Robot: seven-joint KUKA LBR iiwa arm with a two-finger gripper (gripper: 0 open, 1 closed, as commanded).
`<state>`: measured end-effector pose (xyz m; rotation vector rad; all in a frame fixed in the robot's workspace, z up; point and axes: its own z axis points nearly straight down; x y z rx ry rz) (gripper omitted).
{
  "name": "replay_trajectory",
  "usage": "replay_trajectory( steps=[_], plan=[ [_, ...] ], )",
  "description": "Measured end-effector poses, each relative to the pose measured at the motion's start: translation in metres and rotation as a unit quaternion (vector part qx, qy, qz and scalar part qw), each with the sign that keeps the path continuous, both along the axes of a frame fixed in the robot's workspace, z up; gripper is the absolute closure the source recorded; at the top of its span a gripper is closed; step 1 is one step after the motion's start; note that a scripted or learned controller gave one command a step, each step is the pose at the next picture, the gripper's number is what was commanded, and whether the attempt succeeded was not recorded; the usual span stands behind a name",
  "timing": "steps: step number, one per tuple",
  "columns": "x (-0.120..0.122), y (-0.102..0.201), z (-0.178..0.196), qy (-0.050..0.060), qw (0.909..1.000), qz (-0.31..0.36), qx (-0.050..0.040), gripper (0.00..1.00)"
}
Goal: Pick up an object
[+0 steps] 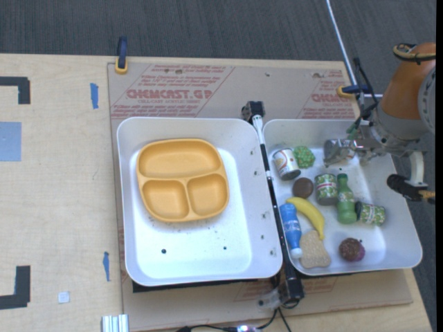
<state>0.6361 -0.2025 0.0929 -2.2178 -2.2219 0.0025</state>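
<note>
Left bin (131, 206): a yellow three-compartment plate (183, 179) sits toward its far-left corner, nothing on it, rest of the bin floor bare white.

Right bin (405, 244) — all the loose items. Along its left wall, near the far end, a small tin can (284, 163) lies on its side; just right of it a green broccoli piece (304, 157). Below those a brown round item (302, 187). Further toward the near edge a blue-and-white bottle (290, 227) lies along the left wall, with a banana (309, 215) just beside it on the right, and a slice of bread (315, 251) at the near-left corner, touching the banana's lower end. Mid-bin: a green-labelled can (326, 189), a green bottle (345, 200) standing right next to it, and another green-labelled can (372, 214) on its side to the right. A dark red fruit (351, 249) sits near the near edge, apart from the rest.

Gripper (337, 151) hangs low at the bin's far edge, above the green can — nothing visibly between its fingers; how wide it stands, cannot tell. The arm (408, 95) comes in over the far-right corner.
</note>
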Motion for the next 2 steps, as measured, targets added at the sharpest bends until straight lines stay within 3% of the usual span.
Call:
replay_trajectory(
  steps=[1, 2],
  plan=[
    [-0.0373, 0.0595, -0.0079, -0.002, 1.0000, 0.000, -0.0004, 0.00],
    [-0.0360, 0.0583, 0.0001, -0.003, 1.0000, 0.000, -0.0015, 1.00]
  ],
)
